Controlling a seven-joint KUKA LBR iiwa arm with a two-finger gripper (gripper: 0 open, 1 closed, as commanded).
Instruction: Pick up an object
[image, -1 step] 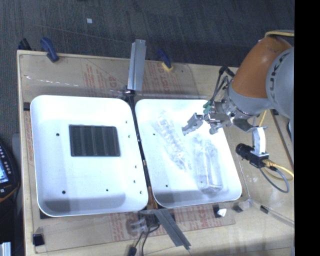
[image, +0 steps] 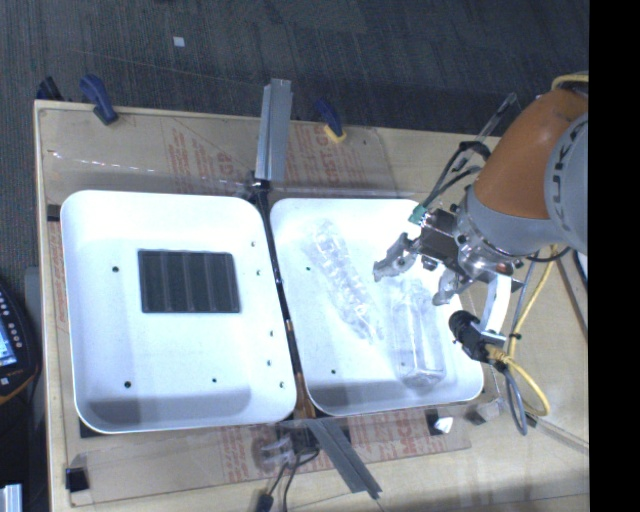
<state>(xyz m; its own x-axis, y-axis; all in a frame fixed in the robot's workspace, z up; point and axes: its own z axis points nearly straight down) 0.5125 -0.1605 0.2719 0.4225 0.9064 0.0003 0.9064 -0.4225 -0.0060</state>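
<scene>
Two clear plastic bottles (image: 345, 280) lie in the right bin (image: 310, 385), pincer (image: 415, 280) above.

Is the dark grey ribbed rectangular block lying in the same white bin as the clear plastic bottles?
No, the dark grey ribbed rectangular block lies in the left white bin, while the clear plastic bottles lie in the right white bin.

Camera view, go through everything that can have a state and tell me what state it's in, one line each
Gripper: open, nothing between its fingers, over the right bin.
Clear bottle: lying on its side in the right bin, under the gripper.
Clear crinkled plastic item: lying flat in the right bin, left of the bottle.
Left bin: dark ribbed panel flat on its floor.
</scene>
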